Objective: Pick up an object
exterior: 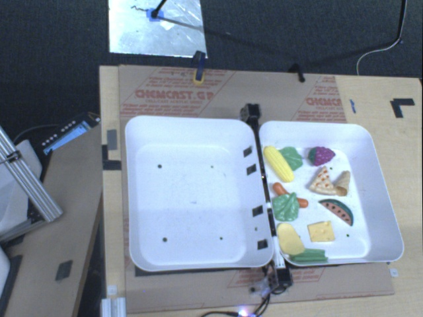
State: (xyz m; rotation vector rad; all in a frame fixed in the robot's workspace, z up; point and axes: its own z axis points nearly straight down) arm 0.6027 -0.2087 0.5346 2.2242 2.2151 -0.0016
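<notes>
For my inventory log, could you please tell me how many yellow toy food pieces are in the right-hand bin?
3: a yellow plastic corn cob at the upper left, a pale yellow rounded piece at the lower left, and a yellow cheese wedge beside it. None look hidden.

A dark blue-grey carpeted floor (53,45) surrounds the pale wooden bench (390,111) (topped with printed brown cardboard (178,91)); a shiny silver foil sheet (155,18) lies beyond.

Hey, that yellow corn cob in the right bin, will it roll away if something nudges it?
Probably somewhat. The corn cob looks long and rounded, so a sideways push may roll it. The green leafy piece touching its right side could stop it that way. It looks like a moulded toy, so likely stiff and light, perhaps slippery to grip.
</notes>
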